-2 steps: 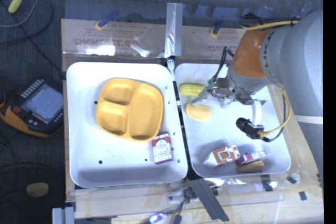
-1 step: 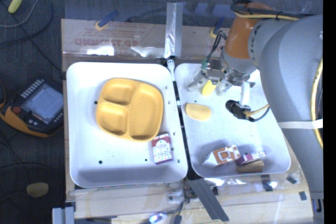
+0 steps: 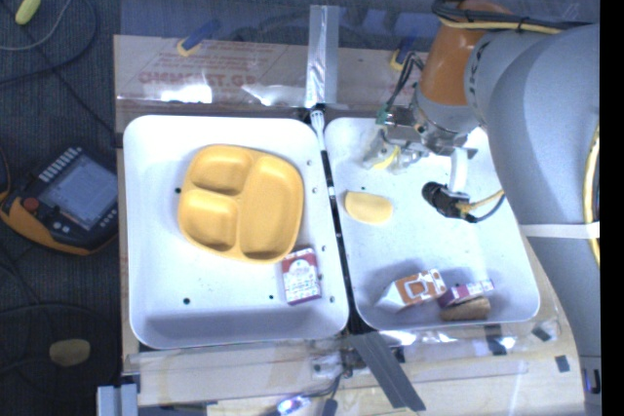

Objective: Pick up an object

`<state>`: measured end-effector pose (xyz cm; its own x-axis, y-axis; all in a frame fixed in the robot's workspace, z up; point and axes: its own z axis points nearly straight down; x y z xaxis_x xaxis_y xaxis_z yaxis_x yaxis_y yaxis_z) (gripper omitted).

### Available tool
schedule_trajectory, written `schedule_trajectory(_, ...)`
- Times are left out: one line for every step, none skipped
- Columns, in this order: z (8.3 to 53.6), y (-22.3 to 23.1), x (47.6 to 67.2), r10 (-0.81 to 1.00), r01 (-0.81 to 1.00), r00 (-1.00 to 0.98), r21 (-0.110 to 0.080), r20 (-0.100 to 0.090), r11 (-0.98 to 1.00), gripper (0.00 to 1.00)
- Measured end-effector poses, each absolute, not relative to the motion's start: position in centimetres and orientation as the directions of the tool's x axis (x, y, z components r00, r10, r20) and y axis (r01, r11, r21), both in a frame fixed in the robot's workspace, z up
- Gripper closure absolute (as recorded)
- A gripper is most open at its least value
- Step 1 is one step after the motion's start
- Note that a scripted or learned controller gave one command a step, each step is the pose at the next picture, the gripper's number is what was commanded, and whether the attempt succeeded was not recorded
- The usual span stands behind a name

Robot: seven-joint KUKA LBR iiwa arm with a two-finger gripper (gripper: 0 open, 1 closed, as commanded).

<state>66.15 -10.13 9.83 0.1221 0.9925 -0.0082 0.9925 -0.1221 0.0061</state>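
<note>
The grey arm's two-finger gripper (image 3: 390, 148) hung low over the far end of the right white bin (image 3: 507, 253), its grip impossible to make out, just beyond a pale yellow rounded piece (image 3: 368, 207) lying on the floor of that bin, while a yellow compartment tray (image 3: 241, 201) sat in the left white bin (image 3: 156, 239).

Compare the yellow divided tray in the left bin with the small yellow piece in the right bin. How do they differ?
The divided tray is far larger than the small yellow piece. The tray is moulded into compartments; the piece is a plain smooth oval. The tray lies mid-bin in the left bin; the piece lies near the right bin's left wall, below the gripper. Both are yellow and lie flat.
</note>
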Motion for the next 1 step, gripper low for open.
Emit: schedule_trajectory(19.92,-3.96,66.82,1.0,1.0,0.026,-0.003,-0.001,-0.026,1.0)
